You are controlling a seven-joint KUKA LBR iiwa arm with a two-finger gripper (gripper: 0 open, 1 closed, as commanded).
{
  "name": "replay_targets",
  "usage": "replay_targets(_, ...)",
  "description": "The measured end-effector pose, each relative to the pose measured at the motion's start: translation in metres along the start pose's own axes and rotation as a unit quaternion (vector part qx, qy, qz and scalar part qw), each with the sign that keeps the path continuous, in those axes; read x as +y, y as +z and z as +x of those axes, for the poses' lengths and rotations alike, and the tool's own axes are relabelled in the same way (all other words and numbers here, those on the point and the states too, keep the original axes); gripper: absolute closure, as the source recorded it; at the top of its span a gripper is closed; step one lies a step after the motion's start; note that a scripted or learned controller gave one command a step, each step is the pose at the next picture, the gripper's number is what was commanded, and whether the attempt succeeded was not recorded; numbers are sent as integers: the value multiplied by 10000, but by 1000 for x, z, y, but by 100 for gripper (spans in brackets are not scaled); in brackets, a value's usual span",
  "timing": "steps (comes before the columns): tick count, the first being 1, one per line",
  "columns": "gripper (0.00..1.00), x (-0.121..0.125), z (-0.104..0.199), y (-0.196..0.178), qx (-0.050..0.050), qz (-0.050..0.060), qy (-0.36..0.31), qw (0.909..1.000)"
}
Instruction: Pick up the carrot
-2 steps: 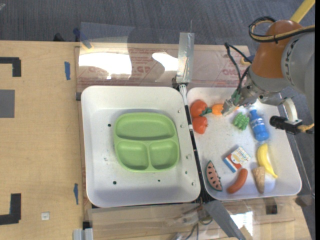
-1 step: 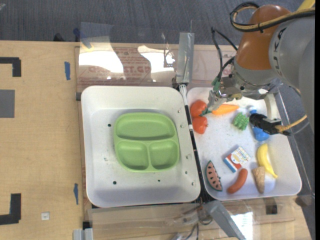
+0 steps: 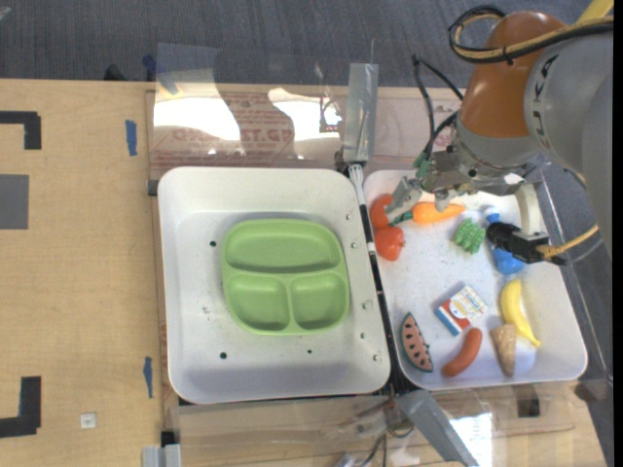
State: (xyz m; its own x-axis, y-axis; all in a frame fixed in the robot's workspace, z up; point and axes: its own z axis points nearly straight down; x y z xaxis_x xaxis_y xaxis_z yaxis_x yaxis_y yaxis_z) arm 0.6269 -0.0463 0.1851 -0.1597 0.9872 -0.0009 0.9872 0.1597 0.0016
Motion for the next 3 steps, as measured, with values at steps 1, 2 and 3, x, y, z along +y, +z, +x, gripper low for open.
replay_targets(1,0,-4,-71,91,0,-5,627,9980)
replay_targets(2,0,19,-103,98,79,191,1726,9848)
replay_targets(3,100,16,-106,90,56,234,1751,9843)
